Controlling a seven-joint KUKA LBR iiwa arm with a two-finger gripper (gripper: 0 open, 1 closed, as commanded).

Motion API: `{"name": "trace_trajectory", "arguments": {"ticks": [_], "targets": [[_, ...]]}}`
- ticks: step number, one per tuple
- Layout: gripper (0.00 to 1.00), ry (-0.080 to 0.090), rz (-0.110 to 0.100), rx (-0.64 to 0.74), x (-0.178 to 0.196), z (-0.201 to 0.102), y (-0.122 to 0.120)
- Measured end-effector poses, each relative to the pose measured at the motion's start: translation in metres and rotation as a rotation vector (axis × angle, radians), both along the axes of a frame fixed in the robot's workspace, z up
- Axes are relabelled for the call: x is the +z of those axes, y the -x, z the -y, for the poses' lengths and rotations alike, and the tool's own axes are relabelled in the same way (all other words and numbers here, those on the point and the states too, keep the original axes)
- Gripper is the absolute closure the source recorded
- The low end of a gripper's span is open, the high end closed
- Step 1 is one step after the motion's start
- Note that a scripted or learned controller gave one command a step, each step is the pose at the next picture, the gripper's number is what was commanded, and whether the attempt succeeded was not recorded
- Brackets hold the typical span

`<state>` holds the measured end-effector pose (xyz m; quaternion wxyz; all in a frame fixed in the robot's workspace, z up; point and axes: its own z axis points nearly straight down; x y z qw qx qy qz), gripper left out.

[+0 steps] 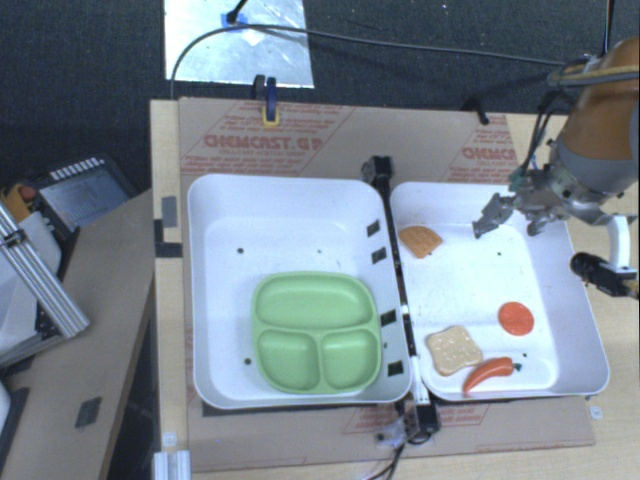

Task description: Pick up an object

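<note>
Gripper (pixel 512 214) hangs spread, holding nothing, at one o'clock in right bin (pixel 575 318); nearest target, orange pastry (pixel 421 240), lies toward nine o'clock.

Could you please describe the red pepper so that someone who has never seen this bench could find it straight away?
Look in the right bin, the one without the green tray. Go to its near edge, where a toast slice lies; the pepper lies just to the right of the toast and slightly nearer. It is the one long, curved, red-orange piece with a dark stem, unlike the round red slice farther back.
</note>
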<state>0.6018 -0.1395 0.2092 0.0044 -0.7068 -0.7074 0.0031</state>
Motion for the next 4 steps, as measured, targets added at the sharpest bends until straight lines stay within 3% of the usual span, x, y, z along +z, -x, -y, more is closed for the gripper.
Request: {"name": "trace_trajectory", "arguments": {"ticks": [1,2,3,4], "targets": [[0.0,0.002,0.012,0.002,0.007,0.0,-0.003],[0.0,0.002,0.009,0.001,-0.053,0.002,-0.009],[0.0,0.001,0.008,0.0,-0.108,0.0,0.001],[0.0,0.002,0.01,0.001,-0.125,-0.001,0.0]]}}
